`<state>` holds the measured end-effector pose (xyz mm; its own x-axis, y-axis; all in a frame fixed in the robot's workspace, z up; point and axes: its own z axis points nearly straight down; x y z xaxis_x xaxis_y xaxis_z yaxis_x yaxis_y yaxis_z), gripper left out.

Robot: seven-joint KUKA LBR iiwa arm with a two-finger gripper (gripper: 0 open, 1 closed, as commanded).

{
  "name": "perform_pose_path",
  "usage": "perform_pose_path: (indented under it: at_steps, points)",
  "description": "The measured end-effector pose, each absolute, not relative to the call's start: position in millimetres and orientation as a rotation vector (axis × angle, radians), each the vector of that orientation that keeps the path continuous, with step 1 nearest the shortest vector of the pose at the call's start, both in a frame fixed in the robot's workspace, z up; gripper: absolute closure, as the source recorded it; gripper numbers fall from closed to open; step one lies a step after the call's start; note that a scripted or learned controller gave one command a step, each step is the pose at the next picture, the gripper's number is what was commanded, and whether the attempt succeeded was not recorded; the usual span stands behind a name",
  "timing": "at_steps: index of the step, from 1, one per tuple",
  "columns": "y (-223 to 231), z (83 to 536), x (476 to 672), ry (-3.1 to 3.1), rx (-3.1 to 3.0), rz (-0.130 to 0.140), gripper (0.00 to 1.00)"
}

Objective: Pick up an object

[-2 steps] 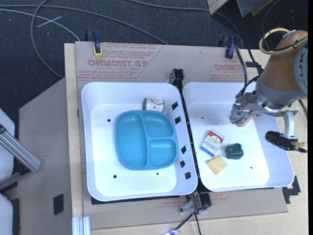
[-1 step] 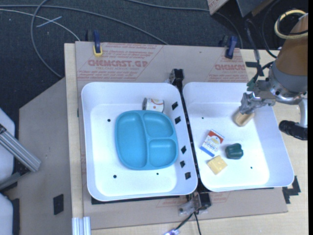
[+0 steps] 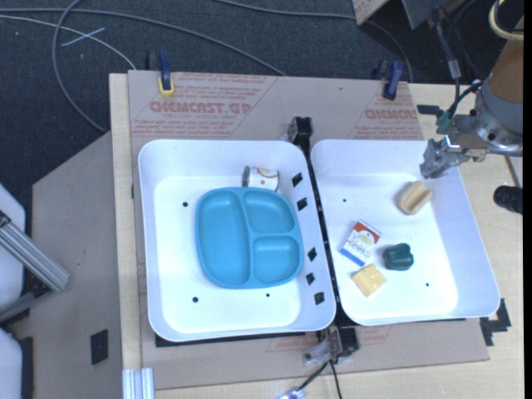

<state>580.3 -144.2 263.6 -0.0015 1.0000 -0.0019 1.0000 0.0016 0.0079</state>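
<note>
Claw (image 3: 435, 163) hangs at the right bin's (image 3: 474, 248) far edge; we cannot tell how it is set. Just below it lies the tan block (image 3: 414, 198), with a red-and-white packet (image 3: 361, 243), green piece (image 3: 398, 258) and yellow piece (image 3: 369, 280) nearer us.

arm (image 3: 507, 98) cut off at right edge, small can (image 3: 261, 177) partly hidden behind blue plate (image 3: 249, 237)

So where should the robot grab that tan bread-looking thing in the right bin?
Probably across the narrow middle of the tan bread roll, coming straight down from above. It lies flat and slanted in the right bin, with free floor around it, and the end effector hangs just above its upper end.
</note>
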Motion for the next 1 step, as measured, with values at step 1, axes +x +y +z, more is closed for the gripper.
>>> perform_pose_path:
  at_steps: [1]
  points:
    - [-87.7, 268.8, 571.6, 2.231, 2.216, 0.003, 1.0]
